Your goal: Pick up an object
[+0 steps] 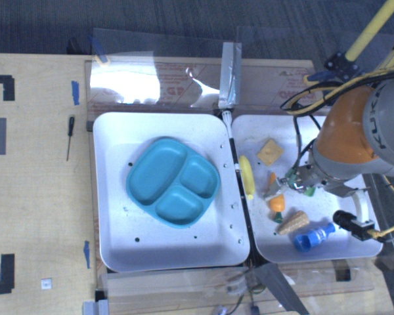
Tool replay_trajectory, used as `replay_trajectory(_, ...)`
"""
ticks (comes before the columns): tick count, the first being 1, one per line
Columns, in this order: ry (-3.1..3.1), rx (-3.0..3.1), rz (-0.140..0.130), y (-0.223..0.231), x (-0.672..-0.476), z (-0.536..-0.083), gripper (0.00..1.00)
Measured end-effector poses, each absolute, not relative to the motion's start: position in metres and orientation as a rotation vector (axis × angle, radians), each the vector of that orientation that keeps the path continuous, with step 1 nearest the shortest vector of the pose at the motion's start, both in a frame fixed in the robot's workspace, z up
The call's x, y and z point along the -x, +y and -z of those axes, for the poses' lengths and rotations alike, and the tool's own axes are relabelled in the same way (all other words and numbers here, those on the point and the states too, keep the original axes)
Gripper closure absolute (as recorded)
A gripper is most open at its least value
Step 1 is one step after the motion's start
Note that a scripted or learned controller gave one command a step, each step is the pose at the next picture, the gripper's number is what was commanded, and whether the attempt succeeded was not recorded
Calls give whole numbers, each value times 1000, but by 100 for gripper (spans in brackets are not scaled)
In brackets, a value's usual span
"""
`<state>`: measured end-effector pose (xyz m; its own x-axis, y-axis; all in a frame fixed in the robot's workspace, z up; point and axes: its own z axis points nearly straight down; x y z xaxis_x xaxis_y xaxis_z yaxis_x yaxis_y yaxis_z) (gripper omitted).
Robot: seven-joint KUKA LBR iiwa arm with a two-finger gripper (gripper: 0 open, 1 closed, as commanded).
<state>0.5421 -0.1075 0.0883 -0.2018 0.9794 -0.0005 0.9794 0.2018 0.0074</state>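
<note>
While the gripper [280, 184] hovers low in the right bin [354, 245], whether it is clenched I cannot tell; this looks like the approach. An orange piece [276, 203] lies just below, needing a short descent and closing.

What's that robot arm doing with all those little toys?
The robot arm is reaching into the right bin, trying to pick something up. Its pincer hangs low over the toys, close to a small carrot and an orange piece. Nearby lie a banana, a cracker, an ice cream cone and a blue bottle. The left bin holds a blue divided plate.
</note>
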Motion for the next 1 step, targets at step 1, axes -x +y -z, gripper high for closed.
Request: replay_trajectory(1,2427,-1979,-13,-107,-544,-100,100)
